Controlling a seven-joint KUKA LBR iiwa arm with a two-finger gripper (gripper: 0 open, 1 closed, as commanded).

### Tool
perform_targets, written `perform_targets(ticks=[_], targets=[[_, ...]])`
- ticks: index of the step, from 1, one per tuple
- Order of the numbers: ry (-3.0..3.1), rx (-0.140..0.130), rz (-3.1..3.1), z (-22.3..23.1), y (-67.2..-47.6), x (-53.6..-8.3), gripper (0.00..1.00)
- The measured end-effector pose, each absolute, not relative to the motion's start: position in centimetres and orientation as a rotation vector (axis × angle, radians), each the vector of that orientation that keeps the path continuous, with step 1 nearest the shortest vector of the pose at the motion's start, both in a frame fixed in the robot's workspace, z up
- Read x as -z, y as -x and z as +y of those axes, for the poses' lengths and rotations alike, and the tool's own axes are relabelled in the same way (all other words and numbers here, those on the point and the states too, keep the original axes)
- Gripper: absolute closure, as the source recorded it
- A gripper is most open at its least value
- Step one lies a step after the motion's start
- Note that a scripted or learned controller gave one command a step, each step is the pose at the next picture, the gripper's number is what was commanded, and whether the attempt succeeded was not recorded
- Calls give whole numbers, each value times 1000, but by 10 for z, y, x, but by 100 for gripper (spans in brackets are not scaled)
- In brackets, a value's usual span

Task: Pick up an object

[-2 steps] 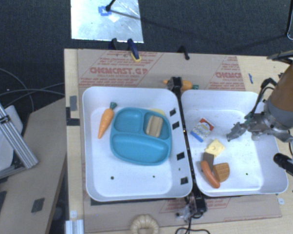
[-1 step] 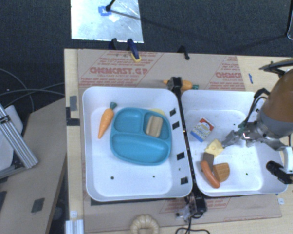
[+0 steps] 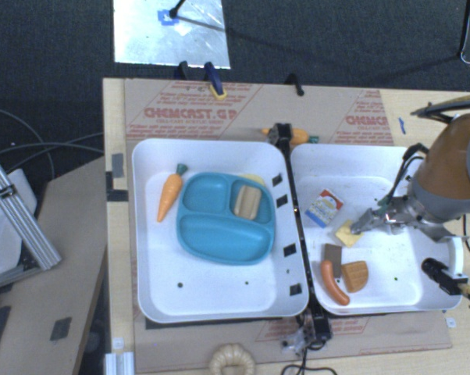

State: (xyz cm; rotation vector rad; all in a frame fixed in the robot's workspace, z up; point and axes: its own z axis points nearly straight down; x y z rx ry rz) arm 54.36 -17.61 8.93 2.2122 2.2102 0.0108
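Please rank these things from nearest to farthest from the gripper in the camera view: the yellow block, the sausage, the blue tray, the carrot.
Measured from the gripper:
1. Yellow block, right bin, just beside the fingertips.
2. Sausage, right bin, near the front edge.
3. Blue tray, in the middle of the left bin.
4. Carrot, left bin, beyond the tray's far side.

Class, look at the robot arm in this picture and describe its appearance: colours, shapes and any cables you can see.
The arm is a thick rounded body, orange-brown on top and grey lower down by the wrist. Thin dark cables loop along its left side. It narrows to a small dark metallic end effector. A black part juts out beneath.
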Motion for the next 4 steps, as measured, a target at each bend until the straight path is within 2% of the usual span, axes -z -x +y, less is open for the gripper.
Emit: perform_targets(ticks=[1, 2, 4], targets=[[-2209, -16, 2208, -176, -545, -101, 100], [-2214, -4, 2223, -175, -548, -144, 100], [-2214, -4, 2222, -181, -545, -227, 100]])
